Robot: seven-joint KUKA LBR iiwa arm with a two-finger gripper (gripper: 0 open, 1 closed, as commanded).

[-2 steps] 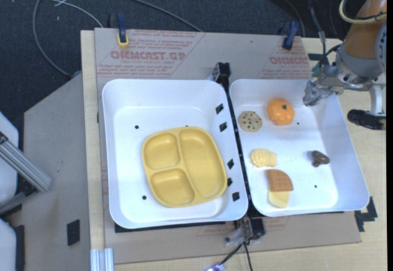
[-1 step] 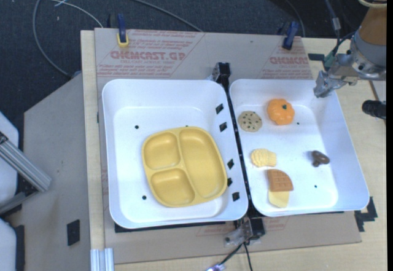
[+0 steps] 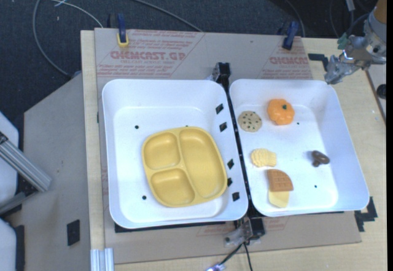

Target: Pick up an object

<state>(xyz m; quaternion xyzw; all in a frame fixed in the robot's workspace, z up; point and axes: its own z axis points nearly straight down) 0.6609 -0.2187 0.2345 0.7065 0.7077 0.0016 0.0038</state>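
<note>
Right bin (image 3: 344,141): five loose items on its floor. An orange pumpkin-shaped piece (image 3: 280,111) sits toward the far side, with a speckled cookie (image 3: 250,121) just beside it on the left. A pale ridged yellow piece (image 3: 263,157) lies near the divider, and a waffle-patterned brown and yellow piece (image 3: 279,187) lies just below it, close but apart. A small dark brown lump (image 3: 319,158) rests alone toward the right wall. All items lie uncovered.

Left bin (image 3: 116,141): holds a yellow three-compartment plate (image 3: 184,165), set at a slant.

Gripper (image 3: 333,73): positioned over the far right corner of the right bin, at its rim, well apart from every item. Finger position cannot be determined.

Surroundings: bins rest on a cardboard sheet (image 3: 166,54) clamped at the far edge. Dark carpet (image 3: 37,30) beyond, with cables across it.
</note>
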